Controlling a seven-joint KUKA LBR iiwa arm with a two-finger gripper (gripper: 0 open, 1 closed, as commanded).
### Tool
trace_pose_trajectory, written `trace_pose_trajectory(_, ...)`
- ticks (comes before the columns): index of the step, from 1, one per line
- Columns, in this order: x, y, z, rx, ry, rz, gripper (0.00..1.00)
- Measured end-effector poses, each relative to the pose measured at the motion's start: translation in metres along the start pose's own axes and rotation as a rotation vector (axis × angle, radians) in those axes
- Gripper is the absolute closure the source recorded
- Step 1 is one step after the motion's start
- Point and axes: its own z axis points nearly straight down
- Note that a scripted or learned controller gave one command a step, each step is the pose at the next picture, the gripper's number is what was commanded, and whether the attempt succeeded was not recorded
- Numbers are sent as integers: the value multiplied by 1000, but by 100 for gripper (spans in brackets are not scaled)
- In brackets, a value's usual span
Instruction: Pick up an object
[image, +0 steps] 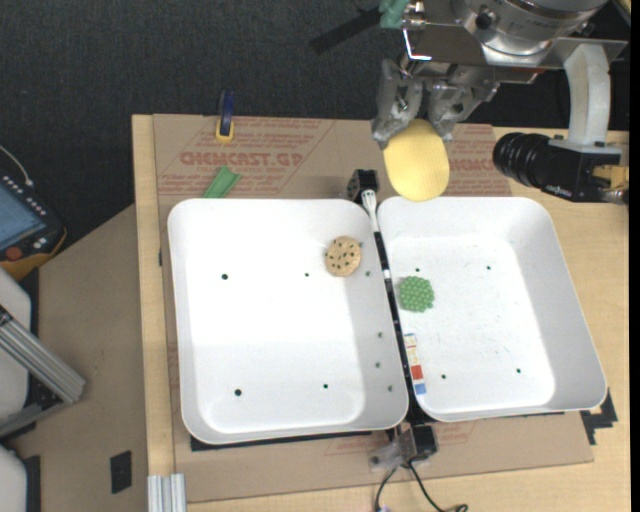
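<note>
The gripper (418, 118) hangs raised above the far edge of the right bin (560, 300), its two fingers (392, 122) clamped on the upper part of a pale yellow, egg-shaped object (416, 165). The object sits between the fingers and clear of the bin floor, over the bin's back left corner near the divide between the two bins. By that reading the grasp step looks done and the lift is in hand; the pick appears close to complete, provided the hold is sound.

Below and a little forward, a small green bumpy ball (416, 293) lies in the right bin close to its left wall. Across the divide, a round cookie-like disc (343, 256) rests in the left bin (230, 330) near its right wall.

The next move calls for keeping the squeeze steady while carrying the yellow object. Since the fingers grip only its top and its surface is smooth and rounded, it could slip out if the arm swings sharply
</note>
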Motion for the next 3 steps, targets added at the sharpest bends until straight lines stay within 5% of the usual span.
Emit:
trace_pose_trajectory(1,1,1,-10,-3,1,-1,100)
trace_pose_trajectory(2,61,15,35,15,-2,-2,100)
trace_pose_trajectory(3,65,59,136,20,-6,6,100)
